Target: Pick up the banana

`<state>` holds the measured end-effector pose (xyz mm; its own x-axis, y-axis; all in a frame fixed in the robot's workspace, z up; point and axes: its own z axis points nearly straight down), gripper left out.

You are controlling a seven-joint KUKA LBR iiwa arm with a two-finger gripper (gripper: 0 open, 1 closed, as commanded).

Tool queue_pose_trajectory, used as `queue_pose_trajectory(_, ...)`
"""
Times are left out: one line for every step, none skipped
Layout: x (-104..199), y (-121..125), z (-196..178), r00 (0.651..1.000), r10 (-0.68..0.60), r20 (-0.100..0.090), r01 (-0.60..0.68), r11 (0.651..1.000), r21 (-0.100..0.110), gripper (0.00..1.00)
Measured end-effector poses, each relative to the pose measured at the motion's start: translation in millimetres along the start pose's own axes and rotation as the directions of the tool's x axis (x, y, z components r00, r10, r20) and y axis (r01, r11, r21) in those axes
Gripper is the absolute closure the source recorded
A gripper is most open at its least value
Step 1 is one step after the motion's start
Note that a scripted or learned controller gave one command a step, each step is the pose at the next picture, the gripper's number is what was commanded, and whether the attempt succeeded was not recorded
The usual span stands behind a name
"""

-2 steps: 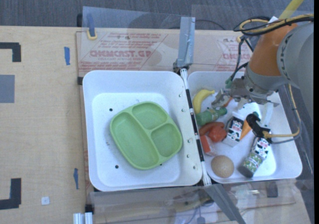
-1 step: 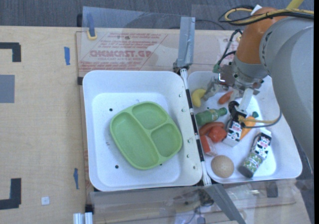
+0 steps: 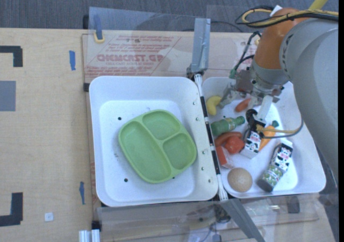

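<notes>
Banana point(image 3: 213, 104) lying in the upper left corner of the right bin point(image 3: 309, 182), just beside the divider, long axis roughly up-down in the frame with a slight curve, only partly in sight; gripper point(image 3: 252, 107) low over the same bin right of the banana, near a small orange piece point(image 3: 242, 105), whether wide or narrow impossible to tell. Below: green bottle point(image 3: 227, 125), red item point(image 3: 230, 143), two small cow-patterned cartons point(image 3: 252, 143) point(image 3: 277, 166), brown egg-like ball point(image 3: 239, 179); green divided plate point(image 3: 157, 146) in the left bin point(image 3: 107, 95). Red lettering on the board point(image 3: 134, 55) at upper centre, upside down and too blurred to read.
</notes>
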<state>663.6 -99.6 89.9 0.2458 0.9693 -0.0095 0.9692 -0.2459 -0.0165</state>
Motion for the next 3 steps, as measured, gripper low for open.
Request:
queue_pose_trajectory(1.5, 0.7, 1.7, 0.921, 0.390, -0.003, -0.390, 0.921, 0.010, 0.00)
queue_pose_trajectory(1.5, 0.8, 1.7, 0.920, 0.391, -0.003, -0.391, 0.920, 0.009, 0.00)
queue_pose_trajectory(1.5, 0.8, 1.8, 0.920, 0.391, -0.003, -0.391, 0.920, 0.009, 0.00)
